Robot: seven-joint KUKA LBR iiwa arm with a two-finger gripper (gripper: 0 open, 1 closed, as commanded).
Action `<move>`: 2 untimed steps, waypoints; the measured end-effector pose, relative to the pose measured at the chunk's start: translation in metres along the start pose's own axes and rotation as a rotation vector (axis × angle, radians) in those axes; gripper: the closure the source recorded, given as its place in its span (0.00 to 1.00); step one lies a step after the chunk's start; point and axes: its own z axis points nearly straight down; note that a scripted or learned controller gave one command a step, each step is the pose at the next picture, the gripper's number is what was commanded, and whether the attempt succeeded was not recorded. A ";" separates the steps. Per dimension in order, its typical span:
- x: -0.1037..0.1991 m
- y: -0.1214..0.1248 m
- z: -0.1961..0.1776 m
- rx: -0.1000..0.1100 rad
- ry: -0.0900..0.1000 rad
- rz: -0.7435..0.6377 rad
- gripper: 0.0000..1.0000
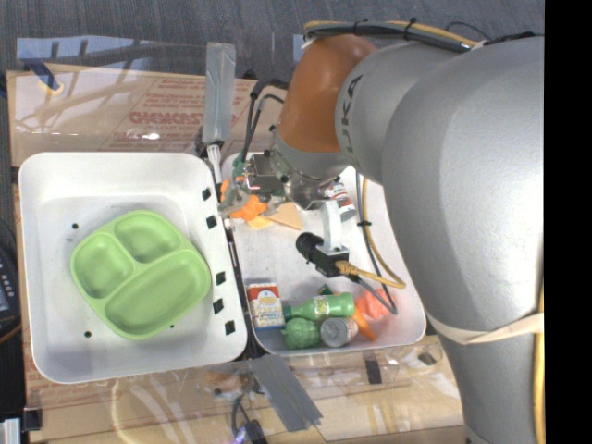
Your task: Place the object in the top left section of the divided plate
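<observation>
The green plate [141, 272] lies in the left bin [37, 248]. The arm [416, 155] hangs over the right bin [407, 326], above an orange object [250, 211]; whether the jaws are spread cannot be told.

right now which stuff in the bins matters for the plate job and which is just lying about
For the job:
green divided plate in the left bin
arm's gripper over the right bin
orange item below it, possibly the object

Lying about:
small carton
green bottle
can
orange-red item
</observation>
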 end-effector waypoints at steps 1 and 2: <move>0.021 -0.026 -0.052 -0.003 -0.001 0.138 1.00; -0.028 -0.096 -0.055 0.000 -0.001 0.170 1.00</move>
